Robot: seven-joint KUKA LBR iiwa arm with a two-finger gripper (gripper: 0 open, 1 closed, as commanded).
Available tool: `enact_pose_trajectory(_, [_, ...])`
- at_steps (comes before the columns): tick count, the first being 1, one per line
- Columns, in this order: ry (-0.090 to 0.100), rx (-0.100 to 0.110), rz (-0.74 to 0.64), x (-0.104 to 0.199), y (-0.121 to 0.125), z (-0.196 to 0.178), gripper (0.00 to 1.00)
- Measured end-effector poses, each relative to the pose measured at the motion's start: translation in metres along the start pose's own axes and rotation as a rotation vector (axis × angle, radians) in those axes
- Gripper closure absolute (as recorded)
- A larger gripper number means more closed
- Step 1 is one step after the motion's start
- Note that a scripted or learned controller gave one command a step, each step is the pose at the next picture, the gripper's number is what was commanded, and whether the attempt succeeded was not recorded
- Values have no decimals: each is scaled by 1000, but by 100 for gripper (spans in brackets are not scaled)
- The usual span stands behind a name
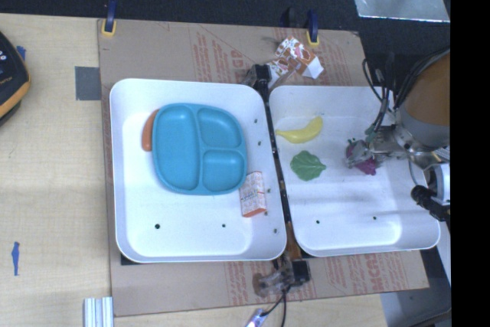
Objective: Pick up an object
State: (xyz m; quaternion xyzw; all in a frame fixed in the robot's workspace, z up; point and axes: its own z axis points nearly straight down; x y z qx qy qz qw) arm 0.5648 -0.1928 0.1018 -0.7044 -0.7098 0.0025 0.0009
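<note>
While the arm (429,99) reaches in over the right bin (337,237), the pick is judged unfinished: nothing stands lifted clear of either bin. The gripper (366,153) sits low at the right bin's far right part, on or just above a small purple object (361,158). Whether it is parted or closed cannot be told, nor whether the purple object is gripped or merely lies beneath it. As a judgement, the purple object is the likely target, and closing on it and raising it remain to be done or confirmed.

Count, largest to smallest:

- Bins: two, side by side, the left bin (138,233) and the right one, touching along their inner edges.
- Blue tray (200,148): one, with three compartments, lying in the left bin's upper half.
- Banana (300,131): one, yellow, in the right bin's upper left part.
- Green leaf (308,165): one, just below the banana, apart from it.
- Packet (253,194): one, white and orange, at the left bin's right side, at the tray's lower right corner.
- Orange item (147,132): one, mostly hidden under the tray's left edge; its kind cannot be told.
- Purple object: one, at the gripper.

A crumpled wrapper (297,59) lies outside, beyond the bins' far edge.
</note>
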Motion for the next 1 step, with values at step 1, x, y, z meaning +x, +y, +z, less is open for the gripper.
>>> enact_pose_trajectory(1, [1,-2,0,73,37,10,100])
